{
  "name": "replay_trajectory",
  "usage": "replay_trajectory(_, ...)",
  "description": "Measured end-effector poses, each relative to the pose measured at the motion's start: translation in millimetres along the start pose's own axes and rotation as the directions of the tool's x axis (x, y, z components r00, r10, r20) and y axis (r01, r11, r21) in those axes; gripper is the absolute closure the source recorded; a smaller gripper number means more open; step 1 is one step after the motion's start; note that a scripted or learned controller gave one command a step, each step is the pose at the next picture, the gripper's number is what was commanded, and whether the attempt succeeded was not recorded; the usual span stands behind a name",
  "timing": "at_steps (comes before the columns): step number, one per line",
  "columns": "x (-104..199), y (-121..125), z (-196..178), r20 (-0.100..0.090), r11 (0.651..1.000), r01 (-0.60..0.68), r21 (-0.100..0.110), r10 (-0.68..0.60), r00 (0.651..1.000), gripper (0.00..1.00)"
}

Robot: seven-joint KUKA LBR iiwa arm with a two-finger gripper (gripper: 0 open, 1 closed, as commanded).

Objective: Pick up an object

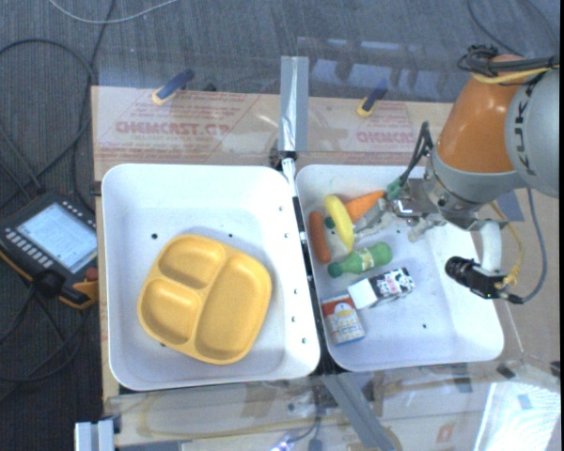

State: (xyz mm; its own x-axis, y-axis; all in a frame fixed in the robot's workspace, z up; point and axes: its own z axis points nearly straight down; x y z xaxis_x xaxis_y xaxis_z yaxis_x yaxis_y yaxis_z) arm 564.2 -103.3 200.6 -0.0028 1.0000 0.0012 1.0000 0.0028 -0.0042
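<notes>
Carrot (365, 204) just beside claw (383, 212) (right bin (470, 341)).

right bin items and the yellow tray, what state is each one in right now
yellow tray: right side up, lying in the left bin
banana: lying flat
carrot: lying flat, beside the banana
sausage: lying along the right bin left wall
green bottle: on its side
milk carton: on its side
small can: on its side

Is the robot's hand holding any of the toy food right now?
Cannot be told. The hand sits right by the carrot in the right bin, but the arm hides any grip.
</notes>
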Motion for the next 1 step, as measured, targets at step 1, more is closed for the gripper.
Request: replay_trajectory(1, -38.0, -34.4, 106.9, -0.001, 0.983, -0.181, -0.003, 0.181, 0.983, 0.00)
